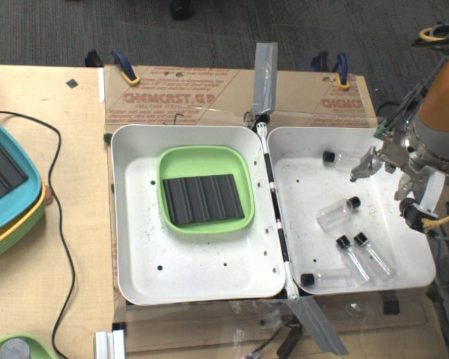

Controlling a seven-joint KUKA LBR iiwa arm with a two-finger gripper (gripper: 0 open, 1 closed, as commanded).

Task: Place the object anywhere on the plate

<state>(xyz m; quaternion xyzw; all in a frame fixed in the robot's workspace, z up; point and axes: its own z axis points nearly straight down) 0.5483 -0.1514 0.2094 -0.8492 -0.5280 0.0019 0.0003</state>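
A square green plate (205, 160) sits in the left white bin (135, 223), and a dark ribbed mat (203, 199) covers its middle. Several clear vials with black caps lie scattered in the right white bin (299, 193). One vial (335, 215) is near that bin's centre, two vials (363, 255) lie side by side toward the front, another vial (331, 157) is at the back, and one vial (322, 279) rests along the front wall. My gripper (364, 169) hovers over the right bin's back right part, above the vials, with nothing visibly held.
Stacked blue and yellow-green dishes (11, 189) stand on the wooden bench at the far left, with a black cable (60, 223) trailing beside them. Cardboard (179, 92) held by clamps lies behind the bins. The arm's wrist and cables (426, 170) crowd the right bin's right edge.
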